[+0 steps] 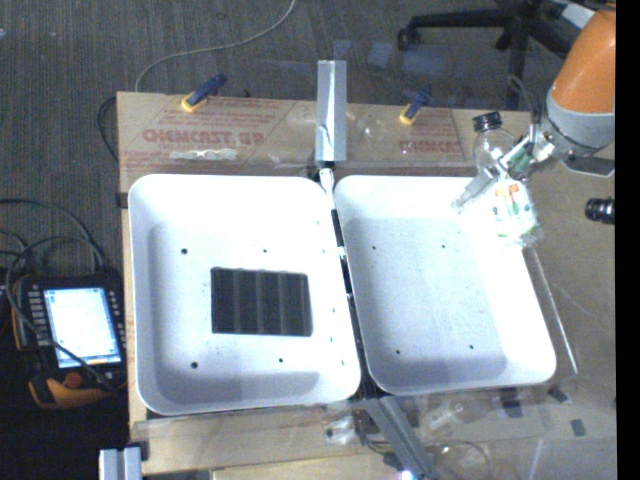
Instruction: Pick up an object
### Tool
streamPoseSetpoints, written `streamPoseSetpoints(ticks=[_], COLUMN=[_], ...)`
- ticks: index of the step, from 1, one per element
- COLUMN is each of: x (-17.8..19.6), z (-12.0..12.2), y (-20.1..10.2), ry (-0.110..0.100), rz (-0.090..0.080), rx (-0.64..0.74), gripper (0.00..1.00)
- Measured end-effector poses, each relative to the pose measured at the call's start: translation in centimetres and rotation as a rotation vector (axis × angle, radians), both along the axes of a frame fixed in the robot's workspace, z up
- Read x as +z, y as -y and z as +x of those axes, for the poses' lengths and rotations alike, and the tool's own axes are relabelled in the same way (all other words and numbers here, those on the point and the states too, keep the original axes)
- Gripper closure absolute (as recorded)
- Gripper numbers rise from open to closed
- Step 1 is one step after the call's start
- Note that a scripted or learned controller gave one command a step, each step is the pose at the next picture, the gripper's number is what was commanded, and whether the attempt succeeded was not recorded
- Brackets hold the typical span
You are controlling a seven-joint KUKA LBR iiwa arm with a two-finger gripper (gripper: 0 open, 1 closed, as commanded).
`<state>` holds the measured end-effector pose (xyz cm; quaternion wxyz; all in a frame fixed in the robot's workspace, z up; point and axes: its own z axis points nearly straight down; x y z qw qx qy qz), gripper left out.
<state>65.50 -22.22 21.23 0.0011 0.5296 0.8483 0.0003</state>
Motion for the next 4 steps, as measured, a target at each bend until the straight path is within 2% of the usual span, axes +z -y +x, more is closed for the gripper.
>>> streamPoseSetpoints(ticks=[1, 2, 3, 4], x=[0.9, 0.1, -10.7, -3.9], z=[0.1, 1.4, 1.0, 1.4], y=[-0.2, -2.8, -7.7, -10.0], ry=[0.001, -0.002, 0.009, -0.002], rz=[0.002, 0.002, -0.003, 0.001], rx=[0.002, -0.017, -0.161, -0.200], gripper=[1.00, 1.00, 1.00, 1.00])
